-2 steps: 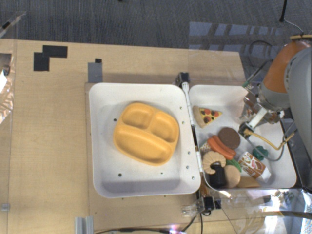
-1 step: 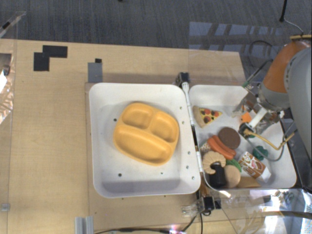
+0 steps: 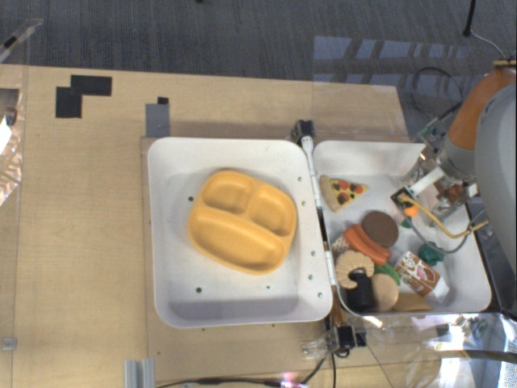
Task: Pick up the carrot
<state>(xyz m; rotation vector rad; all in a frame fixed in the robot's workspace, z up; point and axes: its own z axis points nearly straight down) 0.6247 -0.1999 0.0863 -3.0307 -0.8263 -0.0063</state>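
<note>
Nothing of the pick was done yet, as far as I could see. The carrot [image 3: 368,245] lay untouched in the right bin [image 3: 367,153], and the arm [image 3: 494,148] hung over that bin's far right corner. The jaws sat at its end there, and I could not tell whether they stood wide or narrow.

The carrot was well apart from them, off to their left as I looked and nearer the front rim. A brown disc [image 3: 380,228] touched it on the side toward the jaws. A pizza slice [image 3: 343,191] lay further left of the jaws, close to the far rim.

The carrot's long axis ran on a slant. One end pointed toward the other bin [image 3: 174,297] with its yellow divided plate [image 3: 242,221], away from the jaws. The other end pointed toward the front right, where a bit of green [image 3: 387,270] met it — the leafy top, I judged. The reach, the descent, the closing and the lift all looked left to do.
</note>
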